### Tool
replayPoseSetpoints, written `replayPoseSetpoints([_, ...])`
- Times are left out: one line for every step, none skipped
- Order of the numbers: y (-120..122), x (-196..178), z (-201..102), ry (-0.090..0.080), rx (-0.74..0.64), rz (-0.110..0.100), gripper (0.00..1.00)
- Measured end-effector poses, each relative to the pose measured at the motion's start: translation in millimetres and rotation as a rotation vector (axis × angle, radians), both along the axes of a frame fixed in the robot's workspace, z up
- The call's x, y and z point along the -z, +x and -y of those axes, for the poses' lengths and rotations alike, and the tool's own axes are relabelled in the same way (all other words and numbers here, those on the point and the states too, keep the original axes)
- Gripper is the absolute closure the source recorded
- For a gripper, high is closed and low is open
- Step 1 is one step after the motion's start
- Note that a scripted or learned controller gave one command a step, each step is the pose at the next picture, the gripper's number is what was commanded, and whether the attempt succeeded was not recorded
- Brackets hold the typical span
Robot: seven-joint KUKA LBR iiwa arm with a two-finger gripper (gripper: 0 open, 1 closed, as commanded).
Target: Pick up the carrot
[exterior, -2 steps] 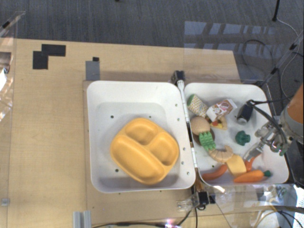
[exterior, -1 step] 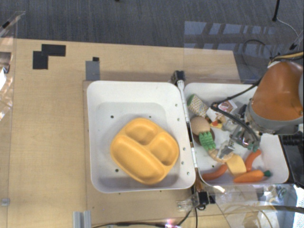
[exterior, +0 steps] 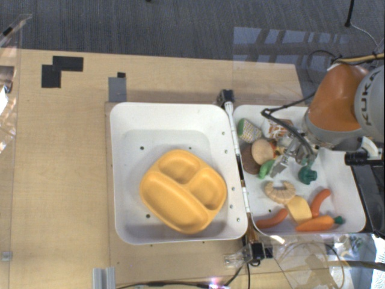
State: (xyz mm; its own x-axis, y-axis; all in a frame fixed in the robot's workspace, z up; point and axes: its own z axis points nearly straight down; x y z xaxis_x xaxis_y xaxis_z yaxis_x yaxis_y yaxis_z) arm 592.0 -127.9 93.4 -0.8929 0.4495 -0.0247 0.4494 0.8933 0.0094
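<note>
Tool (exterior: 287, 159) well above carrot (exterior: 317, 223)

A light wooden bench (exterior: 66, 179) holds two white bins side by side. The left bin (exterior: 120, 161) and the right bin (exterior: 352, 197) almost touch in the middle. Near the back left of the bench lie some flat black squares (exterior: 60, 70). A small grey block (exterior: 118, 89) sits just behind the left bin.
</note>
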Motion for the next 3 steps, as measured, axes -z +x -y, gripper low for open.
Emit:
replayPoseSetpoints([-62,-171,12,-0.008,-0.14,0.0,0.0])
replayPoseSetpoints([-87,-205,-121,0.004,-0.111,-0.01,0.0])
replayPoseSetpoints([-23,-88,-182,0.003,-0.237,-0.025,0.0])
